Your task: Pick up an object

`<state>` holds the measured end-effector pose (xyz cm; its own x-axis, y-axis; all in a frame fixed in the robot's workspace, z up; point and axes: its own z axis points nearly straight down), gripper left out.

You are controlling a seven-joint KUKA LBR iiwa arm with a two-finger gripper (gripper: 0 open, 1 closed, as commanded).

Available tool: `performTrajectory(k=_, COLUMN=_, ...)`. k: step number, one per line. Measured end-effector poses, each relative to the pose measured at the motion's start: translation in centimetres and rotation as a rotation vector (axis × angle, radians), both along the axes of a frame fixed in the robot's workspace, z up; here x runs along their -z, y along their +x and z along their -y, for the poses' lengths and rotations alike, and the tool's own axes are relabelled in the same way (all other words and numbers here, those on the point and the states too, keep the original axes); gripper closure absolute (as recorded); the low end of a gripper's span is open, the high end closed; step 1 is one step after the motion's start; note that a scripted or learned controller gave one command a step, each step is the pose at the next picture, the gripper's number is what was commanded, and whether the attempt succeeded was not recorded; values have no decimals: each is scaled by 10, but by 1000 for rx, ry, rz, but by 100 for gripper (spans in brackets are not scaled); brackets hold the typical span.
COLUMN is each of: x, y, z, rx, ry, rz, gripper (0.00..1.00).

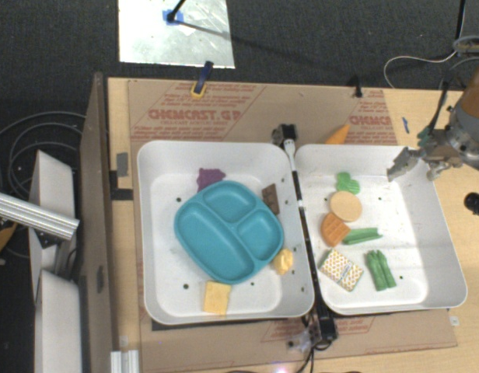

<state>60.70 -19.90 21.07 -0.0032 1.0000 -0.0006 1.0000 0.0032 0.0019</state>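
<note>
Counting from the top: I've got two white bins side by side, the left bin (158, 208) and the right bin (442, 239). In the left one, one teal tray (228, 231) with three compartments, one purple piece (210, 178), one brown block (271, 199), and two yellow pieces, a small lump (283, 261) and a flat square (217, 298). Over in the right one: three green items, a blob (347, 183), a bean (361, 236) and a bundle (380, 270). One tan disc (346, 207), one orange wedge (333, 228), one patterned packet (341, 270). Outside the bins, one orange carrot (338, 135) on the cardboard.
</note>
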Motion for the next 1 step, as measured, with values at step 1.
performTrajectory(k=1, x=96, y=-74, z=-63, rx=1, ry=7, rz=-14, gripper=0)
